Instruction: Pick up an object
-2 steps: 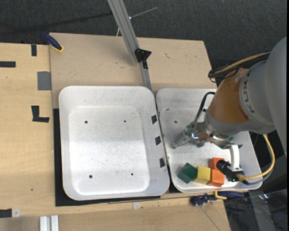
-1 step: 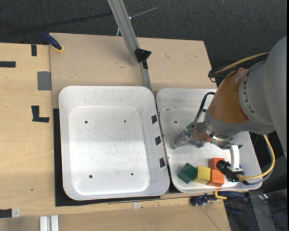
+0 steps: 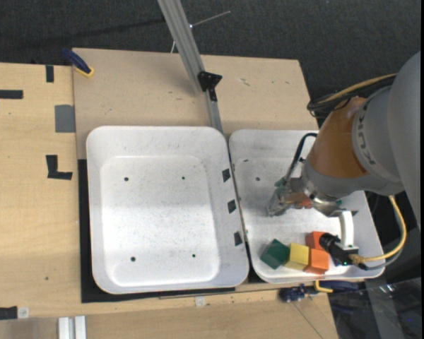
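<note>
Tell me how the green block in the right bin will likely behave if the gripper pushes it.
The green block looks flat-faced and rigid, so it would probably slide, not roll. It touches the yellow block, which would likely shift too. The bin wall nearby may stop it.

left bin (image 3: 155, 210) wide open, easy pass. right bin (image 3: 258, 161): blocks (image 3: 297, 254) bunched in near corner, arm (image 3: 353, 154) hanging over right half. metal pole (image 3: 187, 41) slants across counter (image 3: 28, 161) behind bins.
</note>
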Available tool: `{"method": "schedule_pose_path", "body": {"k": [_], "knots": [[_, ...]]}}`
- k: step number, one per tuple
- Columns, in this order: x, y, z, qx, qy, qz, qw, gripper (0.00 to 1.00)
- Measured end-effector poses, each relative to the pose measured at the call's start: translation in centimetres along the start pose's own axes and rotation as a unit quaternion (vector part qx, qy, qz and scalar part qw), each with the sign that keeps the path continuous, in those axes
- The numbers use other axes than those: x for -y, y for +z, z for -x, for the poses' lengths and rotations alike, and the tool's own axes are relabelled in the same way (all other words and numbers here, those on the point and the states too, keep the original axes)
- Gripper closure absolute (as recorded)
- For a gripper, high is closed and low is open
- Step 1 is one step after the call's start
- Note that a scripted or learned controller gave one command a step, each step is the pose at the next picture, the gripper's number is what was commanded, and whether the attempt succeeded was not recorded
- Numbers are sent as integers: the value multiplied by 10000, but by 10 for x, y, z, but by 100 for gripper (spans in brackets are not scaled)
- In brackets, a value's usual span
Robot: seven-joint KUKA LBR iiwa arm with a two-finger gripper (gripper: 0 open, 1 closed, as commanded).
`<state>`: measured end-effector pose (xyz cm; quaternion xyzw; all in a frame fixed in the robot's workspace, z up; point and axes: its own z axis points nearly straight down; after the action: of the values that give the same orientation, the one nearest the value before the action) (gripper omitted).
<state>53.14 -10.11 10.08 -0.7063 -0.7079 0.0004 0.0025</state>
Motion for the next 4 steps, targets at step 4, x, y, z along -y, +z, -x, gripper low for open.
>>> {"method": "schedule_pose_path", "body": {"k": [4], "knots": [[-3, -115, -41, 12, -15, 10, 10000, 100]]}}
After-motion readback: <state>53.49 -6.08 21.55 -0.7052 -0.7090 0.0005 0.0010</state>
